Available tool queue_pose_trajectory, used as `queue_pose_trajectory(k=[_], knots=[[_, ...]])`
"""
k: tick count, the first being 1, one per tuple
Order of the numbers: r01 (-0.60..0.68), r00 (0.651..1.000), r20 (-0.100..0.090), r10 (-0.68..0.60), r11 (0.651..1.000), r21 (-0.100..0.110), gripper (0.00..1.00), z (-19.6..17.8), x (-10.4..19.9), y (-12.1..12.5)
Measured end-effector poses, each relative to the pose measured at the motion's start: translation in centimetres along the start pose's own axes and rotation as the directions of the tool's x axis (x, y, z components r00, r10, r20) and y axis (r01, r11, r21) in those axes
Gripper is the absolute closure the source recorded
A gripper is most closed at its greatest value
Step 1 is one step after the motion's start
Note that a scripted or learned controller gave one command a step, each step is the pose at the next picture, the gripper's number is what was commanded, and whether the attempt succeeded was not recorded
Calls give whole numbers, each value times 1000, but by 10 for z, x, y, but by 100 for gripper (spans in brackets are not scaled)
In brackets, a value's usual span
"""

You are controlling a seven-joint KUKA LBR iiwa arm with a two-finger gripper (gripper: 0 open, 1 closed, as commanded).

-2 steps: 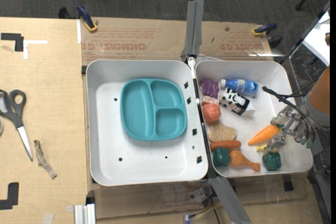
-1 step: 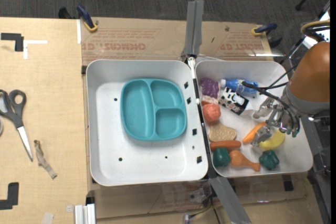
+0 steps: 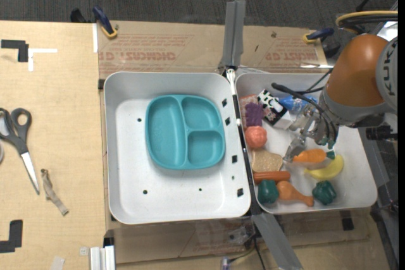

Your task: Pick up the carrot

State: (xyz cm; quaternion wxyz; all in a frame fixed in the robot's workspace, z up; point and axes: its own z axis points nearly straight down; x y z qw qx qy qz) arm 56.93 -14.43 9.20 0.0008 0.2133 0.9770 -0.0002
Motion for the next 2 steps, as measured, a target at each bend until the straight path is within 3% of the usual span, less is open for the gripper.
queue_pose_trajectory(k=[1,2], knots=[[4,1000,3,-4,1000,1,100,-9,-1,1],[-183,983,1,183,983,-1,100,-100,23,74]])
